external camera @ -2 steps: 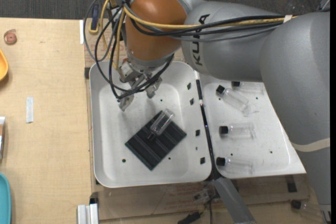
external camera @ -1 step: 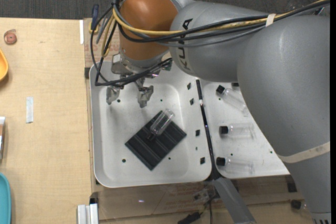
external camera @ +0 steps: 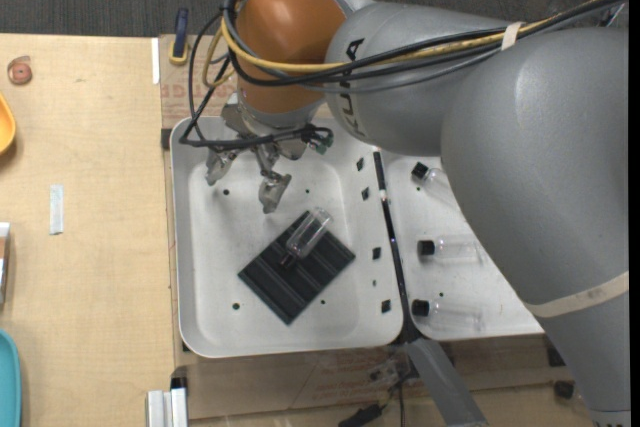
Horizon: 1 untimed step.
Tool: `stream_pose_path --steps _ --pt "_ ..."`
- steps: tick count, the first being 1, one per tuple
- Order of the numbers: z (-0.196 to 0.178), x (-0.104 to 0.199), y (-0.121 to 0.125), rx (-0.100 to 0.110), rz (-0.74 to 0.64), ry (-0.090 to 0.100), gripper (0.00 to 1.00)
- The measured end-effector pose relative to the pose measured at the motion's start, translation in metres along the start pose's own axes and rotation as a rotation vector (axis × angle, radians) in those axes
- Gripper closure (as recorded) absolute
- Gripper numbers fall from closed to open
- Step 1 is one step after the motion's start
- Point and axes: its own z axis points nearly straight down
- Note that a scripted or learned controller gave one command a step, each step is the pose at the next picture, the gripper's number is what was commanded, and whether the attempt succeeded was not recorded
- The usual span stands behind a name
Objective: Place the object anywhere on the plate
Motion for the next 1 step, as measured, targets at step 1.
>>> stream_pose_path --steps 1 --pt "-0.0112 -0.0003 -0.0021 0.003 0.004 -0.007 1.00"
